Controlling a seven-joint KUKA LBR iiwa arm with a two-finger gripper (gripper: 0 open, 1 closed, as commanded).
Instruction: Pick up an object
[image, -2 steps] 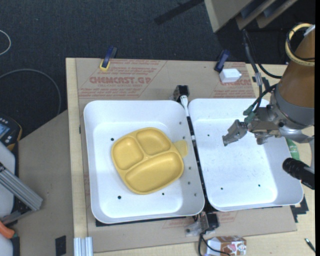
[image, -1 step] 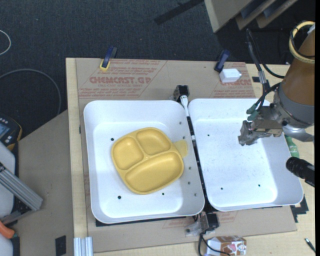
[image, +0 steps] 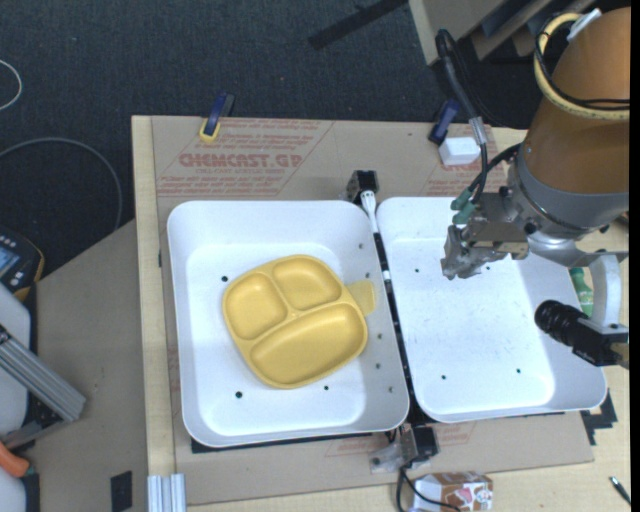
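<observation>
The arm's orange band rises closest to the lens, its claw hanging over the right bin; whether the claw is wide or narrow cannot be told. The yellow divided plate lies in the left bin, leftward and slightly nearer, long axis slanting.

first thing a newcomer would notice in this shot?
The yellow divided plate, lying tilted in the left bin, is the brightest thing in view. Next is the arm's orange band at upper right, with the gripper hanging over the upper left part of the right bin. Nothing is visible under it there.
</observation>
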